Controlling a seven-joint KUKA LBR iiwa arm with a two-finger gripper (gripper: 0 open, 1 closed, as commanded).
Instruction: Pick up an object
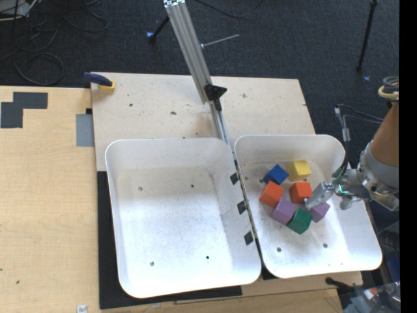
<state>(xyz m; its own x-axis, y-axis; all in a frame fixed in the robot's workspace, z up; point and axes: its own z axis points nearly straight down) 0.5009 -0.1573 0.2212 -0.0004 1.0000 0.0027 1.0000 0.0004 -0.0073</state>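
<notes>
A robotics lab: two white bins (176, 150) sit side by side on a pale wooden surface (156, 103); an aluminium rail (189, 41) slants up toward 12 o'clock; loose black cables (39, 64) trail over dark carpet (287, 38) at 11 o'clock; a stand leg (368, 28) rises at 1 o'clock.

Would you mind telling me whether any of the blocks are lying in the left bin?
No, all the blocks, such as the blue block and green block, sit in the right bin.

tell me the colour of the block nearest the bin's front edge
Green, seen in the camera view.
</notes>
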